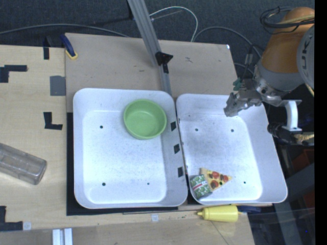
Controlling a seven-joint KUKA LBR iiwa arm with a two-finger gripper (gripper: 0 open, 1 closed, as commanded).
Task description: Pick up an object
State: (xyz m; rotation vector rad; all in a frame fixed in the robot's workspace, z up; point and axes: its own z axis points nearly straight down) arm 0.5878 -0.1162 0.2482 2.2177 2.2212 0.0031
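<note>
Pale wood makes up the bench (117, 60), which carries two shallow white bins set side by side on a dark mat. Toward the far side of the left bin (92, 152) sits a green bowl (145, 119), upright with its opening facing up. In the right bin (255, 152), a toy pizza slice (217, 178) lies in the near left corner, and a small green packet (200, 186) sits just beside it on the left, the two touching or very nearly so.

Reaching in from the right, the grey arm with its orange band (286, 45) puts the gripper (234, 107) above the far right part of the right bin, well apart from the pizza slice and the packet. Its tip is small and dark, and whether it is spread or closed cannot be told; nothing is seen in its grasp.

Just outside the near edge of the right bin lies a yellow bottle (220, 214) on its side. A clear plastic container (20, 164) (also lying down) rests on the bench left of the bins, and a grey metal pole (148, 29) slants across the far side.
</note>
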